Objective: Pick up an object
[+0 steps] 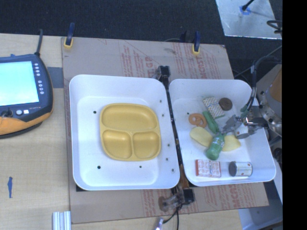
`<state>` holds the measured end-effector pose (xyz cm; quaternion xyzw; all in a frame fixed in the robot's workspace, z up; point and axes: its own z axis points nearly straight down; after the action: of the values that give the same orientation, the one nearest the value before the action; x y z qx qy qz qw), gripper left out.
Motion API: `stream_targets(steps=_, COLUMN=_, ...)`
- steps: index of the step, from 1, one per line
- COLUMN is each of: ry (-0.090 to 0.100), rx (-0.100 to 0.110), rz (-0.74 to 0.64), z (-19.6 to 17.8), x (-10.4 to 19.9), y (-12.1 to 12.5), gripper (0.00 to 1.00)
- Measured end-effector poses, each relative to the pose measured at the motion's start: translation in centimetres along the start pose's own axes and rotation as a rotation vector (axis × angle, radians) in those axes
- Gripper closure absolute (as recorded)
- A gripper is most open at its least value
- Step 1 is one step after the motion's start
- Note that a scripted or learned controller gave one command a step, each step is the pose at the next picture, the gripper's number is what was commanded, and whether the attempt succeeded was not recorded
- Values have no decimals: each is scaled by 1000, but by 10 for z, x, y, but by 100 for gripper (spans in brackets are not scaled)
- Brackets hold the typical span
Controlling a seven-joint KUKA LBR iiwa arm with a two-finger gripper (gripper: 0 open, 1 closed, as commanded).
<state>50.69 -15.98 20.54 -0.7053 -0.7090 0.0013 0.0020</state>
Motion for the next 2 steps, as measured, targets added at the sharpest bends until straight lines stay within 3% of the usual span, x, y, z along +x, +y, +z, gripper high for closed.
stream_targets(steps=1, ry=0, rx=-1, rz=-2, z=113, x=15, y=5, gripper=0)
stream_targets(steps=2, ry=-1, rx=-2, rz=0, z=113, x=37, y=81, gripper=0)
